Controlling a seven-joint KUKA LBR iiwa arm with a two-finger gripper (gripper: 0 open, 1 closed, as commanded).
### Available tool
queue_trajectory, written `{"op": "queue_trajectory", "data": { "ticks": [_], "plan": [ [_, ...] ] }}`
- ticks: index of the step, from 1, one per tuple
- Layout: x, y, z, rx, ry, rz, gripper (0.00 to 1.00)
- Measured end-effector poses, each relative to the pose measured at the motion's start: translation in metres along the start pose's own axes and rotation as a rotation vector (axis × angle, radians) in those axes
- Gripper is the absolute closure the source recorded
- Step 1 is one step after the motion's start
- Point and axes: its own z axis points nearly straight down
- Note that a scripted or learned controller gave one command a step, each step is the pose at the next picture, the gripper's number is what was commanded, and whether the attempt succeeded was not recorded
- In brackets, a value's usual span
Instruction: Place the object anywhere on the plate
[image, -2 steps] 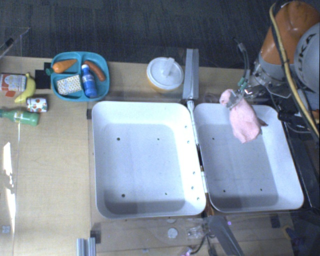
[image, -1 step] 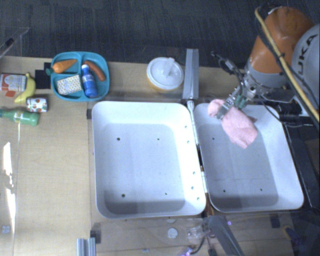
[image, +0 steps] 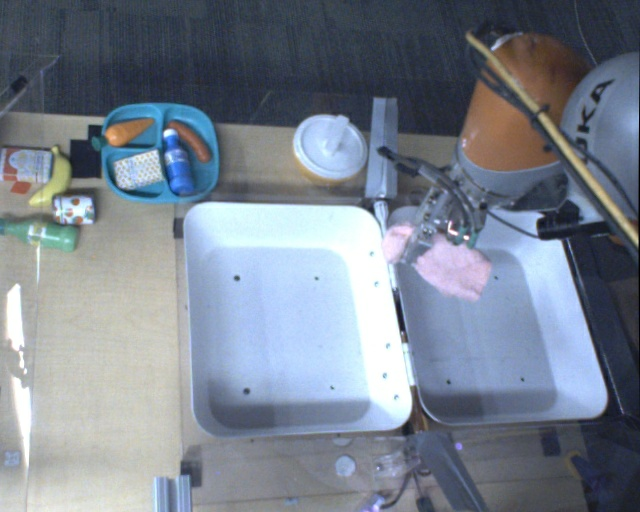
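Note:
My gripper (image: 430, 232) hangs over the back left corner of the right bin (image: 520, 390), under the orange band of the arm. A flat pink object (image: 456, 271) lies on the bin floor just below and to the right of it. A smaller pink piece (image: 397, 242) sits against the bin's left wall, right beside the gripper's tip. Whether the two pink parts are joined I cannot tell, since the gripper covers the space between them. A pale rounded shape (image: 400, 215) shows at the bin's back left corner, partly hidden by the gripper.
The left bin (image: 290, 400) lies beside the right one. Behind it stand a lidded white cup (image: 330, 147) and a teal divided tray (image: 160, 150) of toy food. A banana (image: 52, 178), a can (image: 73, 209) and a green bottle (image: 40, 234) lie at far left.

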Motion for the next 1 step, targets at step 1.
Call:
{"op": "queue_trajectory", "data": {
  "ticks": [1],
  "plan": [
    [0.0488, 0.0184, 0.0023, -0.001, 0.001, -0.381, 1.00]
  ]
}}
